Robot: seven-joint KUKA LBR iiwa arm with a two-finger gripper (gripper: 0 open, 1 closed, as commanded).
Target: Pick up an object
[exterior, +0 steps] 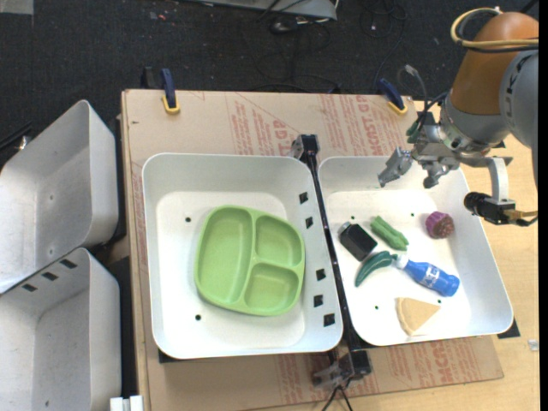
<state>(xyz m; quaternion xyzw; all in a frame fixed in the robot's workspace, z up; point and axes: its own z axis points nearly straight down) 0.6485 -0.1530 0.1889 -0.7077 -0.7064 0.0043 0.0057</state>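
Gripper (414,169) spread open, holding nothing, above right bin's (368,171) bare far edge

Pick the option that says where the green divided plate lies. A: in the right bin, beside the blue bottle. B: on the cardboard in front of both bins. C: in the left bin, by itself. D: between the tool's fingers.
C: the green divided plate lies flat in the left bin by itself, while the blue bottle is in the right bin.
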